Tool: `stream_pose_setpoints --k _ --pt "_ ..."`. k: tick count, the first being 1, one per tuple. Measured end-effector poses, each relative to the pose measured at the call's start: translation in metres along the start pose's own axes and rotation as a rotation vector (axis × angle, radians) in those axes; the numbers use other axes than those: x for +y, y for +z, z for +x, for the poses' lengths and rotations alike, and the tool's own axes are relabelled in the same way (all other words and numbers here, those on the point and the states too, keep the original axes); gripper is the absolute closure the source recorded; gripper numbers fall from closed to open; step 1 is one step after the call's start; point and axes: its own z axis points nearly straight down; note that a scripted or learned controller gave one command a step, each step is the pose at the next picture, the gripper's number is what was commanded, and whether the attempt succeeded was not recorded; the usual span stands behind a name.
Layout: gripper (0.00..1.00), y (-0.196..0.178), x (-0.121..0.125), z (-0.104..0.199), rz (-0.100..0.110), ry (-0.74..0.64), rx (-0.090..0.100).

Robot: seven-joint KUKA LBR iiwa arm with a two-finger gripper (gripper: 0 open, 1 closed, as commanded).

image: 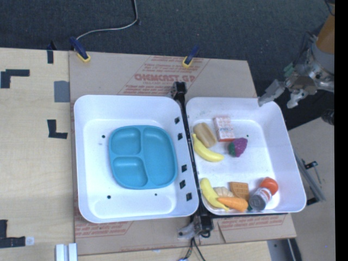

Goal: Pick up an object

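On the tabletop (pixel 32 162), the left bin (pixel 87 145) holds a blue divided plate (pixel 143 156) at mid-frame. The right bin (pixel 283 156) carries the candidates: a bread roll (pixel 205 133), a small red-and-white carton (pixel 223 128), a banana (pixel 206 151) and a purple-red berry (pixel 237 147) in its upper half; a second banana (pixel 209 192), a cracker (pixel 238 188), a carrot (pixel 234 203) and a red-capped can (pixel 262 194) along its lower edge. At the upper right of the frame the gripper (pixel 280 94) hangs outside the bin's far corner, fingers spread, holding nothing. By my reading the pick has not begun; next comes choosing a target, moving over it and descending.
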Motion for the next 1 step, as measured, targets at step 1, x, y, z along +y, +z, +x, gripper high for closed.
stream_pose_setpoints --k 1 --pt "0.0 0.1062 0.0397 0.0477 0.003 -0.001 0.002"
